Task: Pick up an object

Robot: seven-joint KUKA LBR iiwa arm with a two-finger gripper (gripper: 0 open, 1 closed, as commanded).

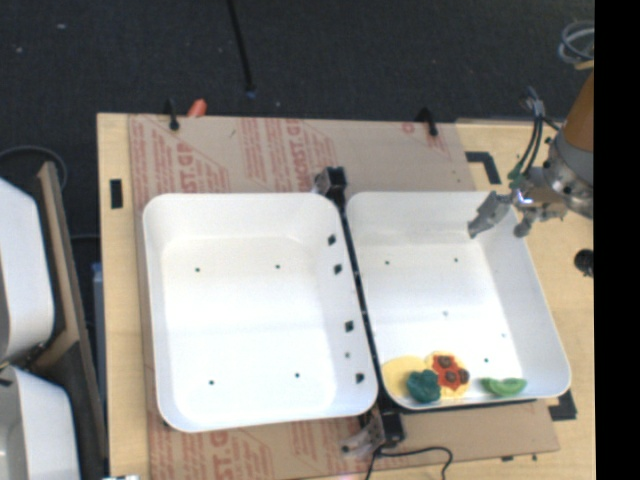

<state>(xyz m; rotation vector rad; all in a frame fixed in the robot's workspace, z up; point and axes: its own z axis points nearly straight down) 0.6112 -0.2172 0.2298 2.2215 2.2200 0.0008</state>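
Several small objects lie along the near edge of the right bin (pixel 520 298): a yellow piece (pixel 402 377), a dark green lump (pixel 423 388), an orange and red toy (pixel 449 369) and a green piece (pixel 504 386). My gripper (pixel 505 218) hangs over the bin's far right corner, well away from them. Its two grey fingers (pixel 486 216) are spread apart with nothing between them.
The left bin (pixel 250 308) sits beside the right one, joined by a black clip strip (pixel 345 278). Both rest on a cardboard sheet (pixel 260 153) on the wooden bench. White equipment (pixel 25 298) stands at the left edge.
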